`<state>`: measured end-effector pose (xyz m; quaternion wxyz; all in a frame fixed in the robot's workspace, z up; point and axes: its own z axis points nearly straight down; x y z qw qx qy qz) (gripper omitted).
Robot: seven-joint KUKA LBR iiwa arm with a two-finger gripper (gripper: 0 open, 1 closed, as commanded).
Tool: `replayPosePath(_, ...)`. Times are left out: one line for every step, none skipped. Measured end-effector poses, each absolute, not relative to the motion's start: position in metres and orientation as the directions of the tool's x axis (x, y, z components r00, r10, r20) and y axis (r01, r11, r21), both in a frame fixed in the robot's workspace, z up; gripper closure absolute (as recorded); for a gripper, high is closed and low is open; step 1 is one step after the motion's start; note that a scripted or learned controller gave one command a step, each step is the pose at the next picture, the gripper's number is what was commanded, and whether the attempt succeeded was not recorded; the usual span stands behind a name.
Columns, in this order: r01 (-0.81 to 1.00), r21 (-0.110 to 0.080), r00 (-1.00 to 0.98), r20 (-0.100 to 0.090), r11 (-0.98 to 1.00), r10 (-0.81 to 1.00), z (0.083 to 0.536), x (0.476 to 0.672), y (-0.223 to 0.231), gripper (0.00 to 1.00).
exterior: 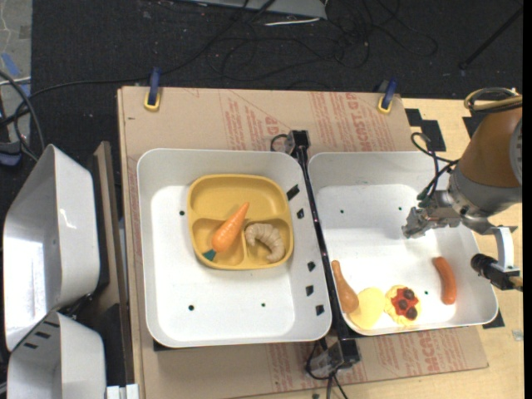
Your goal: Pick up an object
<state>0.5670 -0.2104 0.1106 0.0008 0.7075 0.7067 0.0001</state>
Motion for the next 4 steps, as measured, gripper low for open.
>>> replayPosePath(1.0,0.004,-0.002,-0.002,0.002,1.0,0.153,0.568,-0.21,1.0)
replayPosePath(1.0,0.005,-0.002,-0.002,0.002,1.0,0.197,0.563,-0.212,1.0)
replayPosePath(1.0,0.007,-0.003,-0.003,0.004,1.0,0.262,0.565,-0.211,1.0)
replayPosePath(1.0,0.003,-0.003,-0.002,0.003,1.0,0.277,0.566,-0.211,1.0)
